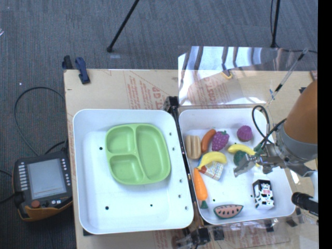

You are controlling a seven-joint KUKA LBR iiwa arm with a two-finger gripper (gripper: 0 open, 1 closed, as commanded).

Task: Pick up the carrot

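The carrot [200,184] is orange with a green tip and lies lengthwise against the left wall of the right bin [290,204], near its front. My gripper [247,166] hovers over the middle of that bin, to the right of the carrot and clearly apart from it. It hangs from the grey arm with the orange band, which comes in from the right. Nothing can be seen held in it. A small green toy [239,158] lies just beside the gripper's tip.
The right bin also holds a bread roll [193,146], a sausage [208,139], a berry [220,140], a purple toy [245,133], two bananas [213,158], a small box [213,171], a milk carton [263,195] and a watermelon slice [228,210]. A green divided plate [138,153] sits in the left bin [88,201].
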